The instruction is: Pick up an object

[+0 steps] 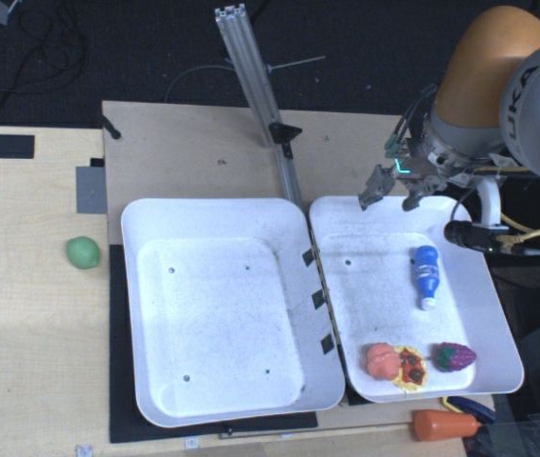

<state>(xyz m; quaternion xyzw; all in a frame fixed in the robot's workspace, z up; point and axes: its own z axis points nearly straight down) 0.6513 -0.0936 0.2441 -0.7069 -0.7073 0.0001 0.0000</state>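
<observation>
My gripper (392, 192) hangs over the far edge of the right bin (374, 274), its two dark fingers spread apart with nothing between them. A blue bottle (426, 274) lies in that bin, below and to the right of the gripper. Along the bin's near edge sit a pink lumpy toy (381, 360), a yellow and red piece (410, 367) touching it, and a purple berry cluster (453, 356).
The left bin (155, 227) lies beside the right one, joined by black clips. A green ball (83, 252) rests on the bench to the left. An orange carrot-like object (444, 425) lies outside the right bin's near edge. A metal rail (260, 93) slants up behind the bins.
</observation>
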